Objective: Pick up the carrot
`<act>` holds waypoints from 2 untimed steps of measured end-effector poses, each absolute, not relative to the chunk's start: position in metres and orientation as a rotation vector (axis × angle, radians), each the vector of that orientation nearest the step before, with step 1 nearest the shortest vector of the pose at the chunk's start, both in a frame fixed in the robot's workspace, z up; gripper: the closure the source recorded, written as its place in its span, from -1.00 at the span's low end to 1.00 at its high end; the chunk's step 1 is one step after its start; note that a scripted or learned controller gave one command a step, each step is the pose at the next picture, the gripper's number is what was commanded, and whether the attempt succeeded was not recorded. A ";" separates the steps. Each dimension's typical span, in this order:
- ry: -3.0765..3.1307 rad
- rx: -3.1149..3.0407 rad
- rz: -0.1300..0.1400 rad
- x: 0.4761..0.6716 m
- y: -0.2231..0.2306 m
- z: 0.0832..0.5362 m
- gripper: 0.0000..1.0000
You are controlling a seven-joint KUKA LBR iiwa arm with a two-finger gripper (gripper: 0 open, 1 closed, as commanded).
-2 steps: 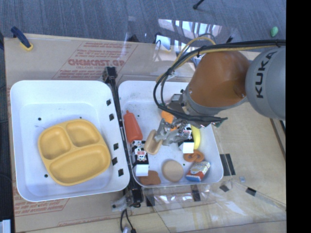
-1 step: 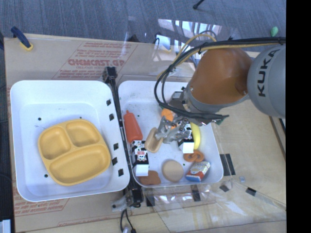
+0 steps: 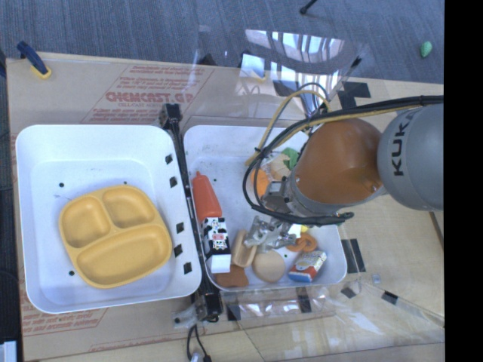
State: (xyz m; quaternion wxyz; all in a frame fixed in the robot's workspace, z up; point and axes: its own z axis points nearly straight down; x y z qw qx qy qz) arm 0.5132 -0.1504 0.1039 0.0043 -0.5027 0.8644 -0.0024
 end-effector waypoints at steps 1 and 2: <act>2.854 -1.287 -0.004 0.519 -0.060 0.199 1.00; 2.877 -1.262 -0.006 0.504 -0.151 0.209 1.00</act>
